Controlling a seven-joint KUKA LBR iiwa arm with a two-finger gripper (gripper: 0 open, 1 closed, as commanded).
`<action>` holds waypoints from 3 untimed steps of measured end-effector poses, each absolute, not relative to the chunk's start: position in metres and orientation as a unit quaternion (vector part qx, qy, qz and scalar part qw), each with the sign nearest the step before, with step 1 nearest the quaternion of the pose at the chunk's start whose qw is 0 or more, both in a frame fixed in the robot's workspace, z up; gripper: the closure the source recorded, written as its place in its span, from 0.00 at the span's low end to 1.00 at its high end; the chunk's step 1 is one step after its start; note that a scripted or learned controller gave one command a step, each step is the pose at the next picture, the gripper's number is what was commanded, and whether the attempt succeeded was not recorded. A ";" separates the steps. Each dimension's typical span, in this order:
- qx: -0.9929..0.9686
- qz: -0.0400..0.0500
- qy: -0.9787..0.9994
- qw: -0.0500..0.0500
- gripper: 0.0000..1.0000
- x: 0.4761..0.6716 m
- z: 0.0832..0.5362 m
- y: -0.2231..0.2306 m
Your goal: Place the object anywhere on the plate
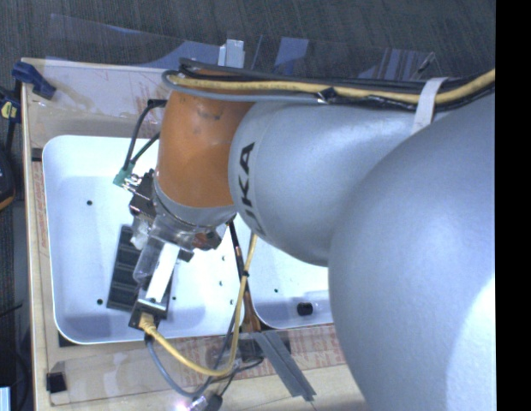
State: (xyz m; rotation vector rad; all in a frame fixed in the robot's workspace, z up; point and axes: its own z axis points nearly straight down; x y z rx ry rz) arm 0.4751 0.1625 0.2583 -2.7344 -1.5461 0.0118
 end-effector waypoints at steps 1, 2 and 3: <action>-0.927 0.001 -0.374 -0.001 1.00 0.553 0.286 0.198; -0.909 0.001 -0.416 0.001 1.00 0.504 0.351 0.103; -0.949 0.004 -0.315 -0.001 1.00 0.509 0.286 0.166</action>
